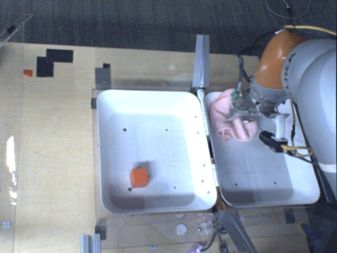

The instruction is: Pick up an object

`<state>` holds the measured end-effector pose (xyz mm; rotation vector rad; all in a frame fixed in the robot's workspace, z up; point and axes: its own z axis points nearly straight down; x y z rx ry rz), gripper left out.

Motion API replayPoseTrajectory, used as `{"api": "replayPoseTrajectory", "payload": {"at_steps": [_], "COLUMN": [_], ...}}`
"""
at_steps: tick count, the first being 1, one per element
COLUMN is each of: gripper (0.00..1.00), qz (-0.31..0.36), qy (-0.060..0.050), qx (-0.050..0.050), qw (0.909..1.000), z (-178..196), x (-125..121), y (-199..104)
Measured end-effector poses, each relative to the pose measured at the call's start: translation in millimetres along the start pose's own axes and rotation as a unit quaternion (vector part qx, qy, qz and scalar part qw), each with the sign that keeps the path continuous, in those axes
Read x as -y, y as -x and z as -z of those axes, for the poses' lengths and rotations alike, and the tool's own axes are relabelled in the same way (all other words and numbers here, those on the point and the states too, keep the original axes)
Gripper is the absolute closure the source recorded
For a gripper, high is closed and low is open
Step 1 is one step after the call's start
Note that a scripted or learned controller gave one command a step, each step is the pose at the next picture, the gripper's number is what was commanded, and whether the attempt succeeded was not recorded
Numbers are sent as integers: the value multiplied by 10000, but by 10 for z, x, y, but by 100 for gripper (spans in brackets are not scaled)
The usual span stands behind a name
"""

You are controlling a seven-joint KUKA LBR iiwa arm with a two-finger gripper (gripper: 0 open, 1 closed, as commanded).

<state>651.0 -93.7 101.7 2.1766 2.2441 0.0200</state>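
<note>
1. Two shallow white bins sit side by side in front of you on the wooden bench [52, 167]; nearest you are their front rims, with a bit of clamp hardware [181, 229] just below the seam between them.
2. In the left bin [158, 109] you have a small orange block [139, 177], lying near the front-left corner, well apart from the walls and from everything else.
3. The right bin [263, 188] is bare white across its front half; a black connector with a yellow cable [271, 140] hangs over its right side.
4. Farther back in that bin lies the pink cloth [231, 120], bunched up against the back-left corner, close to the divider between the bins.
5. The gripper [241, 108] is down on the cloth's upper right part, touching it. You cannot tell from this view whether it is released or clenched, nor whether any cloth is caught in it.
6. Above it you see the arm's orange band [276, 57] and the grey body [316, 83], reaching in from the right.
7. Farthest back, on the bench's left, sit black L-shaped marks [52, 61] and a small orange square [28, 73], then dark carpet [131, 9].
</note>
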Motion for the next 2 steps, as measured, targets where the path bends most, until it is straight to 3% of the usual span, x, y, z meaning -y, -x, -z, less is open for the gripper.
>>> {"api": "replayPoseTrajectory", "payload": {"at_steps": [1, 2], "gripper": [100, 100], "qz": [36, 1718], "qy": [23, -46], "qx": [8, -9], "qw": [10000, 9851], "z": [105, 839], "x": [-18, -220], "y": [-11, -154]}}
